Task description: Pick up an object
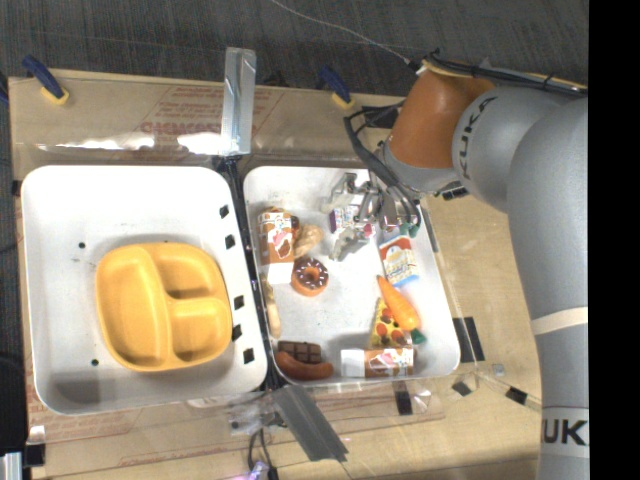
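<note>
Camera view: gripper [352,230] sits low in right bin [300,183] at its 12 o'clock end, jaws look apart, nothing between them. Nearest pick, donut [310,277], lies at gripper's 7 o'clock; centre over it before closing, avoiding snack pack [278,236].

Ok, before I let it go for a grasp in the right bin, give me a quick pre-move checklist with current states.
1. End effector over the right bin, upper part: ok.
2. Nothing visibly held between its tips: cannot tell, the wrist hides them.
3. Candidate nearby: donut lies just below-left of the end effector, apart from it: ok.
4. Clutter around the end effector: a carton to its right and a brown packet to its left sit close: not ok for a clean descent.
5. Carrot lies against other toys near the right wall: not ok as an easy pick.
6. Left bin holds the yellow tray, away from the arm: ok.
</note>
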{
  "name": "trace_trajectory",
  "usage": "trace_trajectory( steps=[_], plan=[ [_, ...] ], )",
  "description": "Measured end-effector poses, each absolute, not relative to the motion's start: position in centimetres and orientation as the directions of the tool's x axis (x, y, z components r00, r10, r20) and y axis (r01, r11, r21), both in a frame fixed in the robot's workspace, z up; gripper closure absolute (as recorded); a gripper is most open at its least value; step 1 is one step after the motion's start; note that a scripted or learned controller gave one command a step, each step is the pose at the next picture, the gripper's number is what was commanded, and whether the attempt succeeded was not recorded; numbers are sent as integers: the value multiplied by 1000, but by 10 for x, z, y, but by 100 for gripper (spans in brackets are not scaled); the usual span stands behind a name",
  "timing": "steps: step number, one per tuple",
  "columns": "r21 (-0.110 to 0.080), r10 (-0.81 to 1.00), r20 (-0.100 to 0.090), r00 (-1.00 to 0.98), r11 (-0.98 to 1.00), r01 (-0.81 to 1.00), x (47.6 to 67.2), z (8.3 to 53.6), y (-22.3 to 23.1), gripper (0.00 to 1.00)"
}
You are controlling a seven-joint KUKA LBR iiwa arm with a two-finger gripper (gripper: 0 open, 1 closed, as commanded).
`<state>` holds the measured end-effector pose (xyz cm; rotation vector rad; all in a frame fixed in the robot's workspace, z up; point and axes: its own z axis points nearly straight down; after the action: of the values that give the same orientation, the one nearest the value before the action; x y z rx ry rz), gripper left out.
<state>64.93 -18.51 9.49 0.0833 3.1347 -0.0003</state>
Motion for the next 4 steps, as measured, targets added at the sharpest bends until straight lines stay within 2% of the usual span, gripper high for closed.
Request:
trace_trajectory(
  steps=[1, 2, 3, 4],
  plan=[
    [1, 256, -4, -967, 967, 256, 564, 94, -199, 0],
    [0, 214, -6, -977, 977, 214, 643, 95, -185, 0],
    [0, 169, -1, -986, 986, 169, 589, 93, -162, 0],
    [0, 252, 0, -968, 968, 252, 533, 92, -164, 0]
  ],
)
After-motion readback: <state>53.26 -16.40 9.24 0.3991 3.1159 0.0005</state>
